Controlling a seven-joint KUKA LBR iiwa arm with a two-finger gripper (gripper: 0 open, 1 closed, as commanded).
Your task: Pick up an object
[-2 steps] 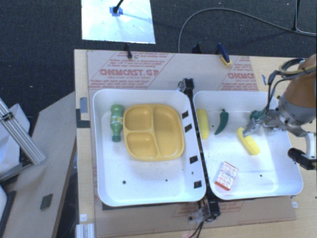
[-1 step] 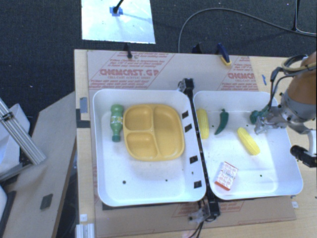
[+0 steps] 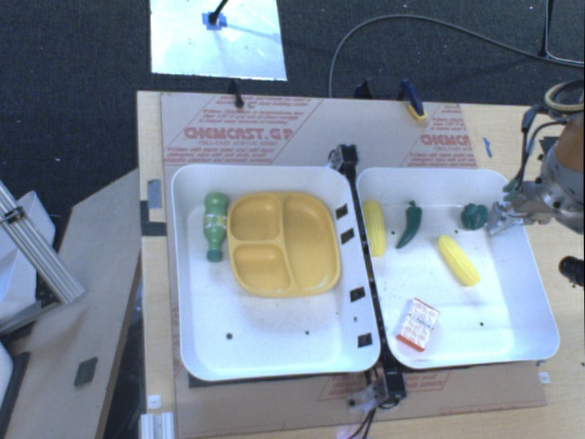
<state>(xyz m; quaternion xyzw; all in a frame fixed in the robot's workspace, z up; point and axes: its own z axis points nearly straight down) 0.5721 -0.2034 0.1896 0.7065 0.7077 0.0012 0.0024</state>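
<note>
One dark green object (image 3: 473,215) lies just beside the claw (image 3: 498,219).

On the clear sheet (image 3: 274,126) under my two bins I read "CHEMCAST GP" in red, printed again at the right, partly hidden.

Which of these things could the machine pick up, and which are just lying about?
Could be picked up:
dark green lump beside the gripper
green pepper
two yellow corn cobs
small orange-and-white box

Lying about:
yellow divided plastic plate
green bottle
</note>
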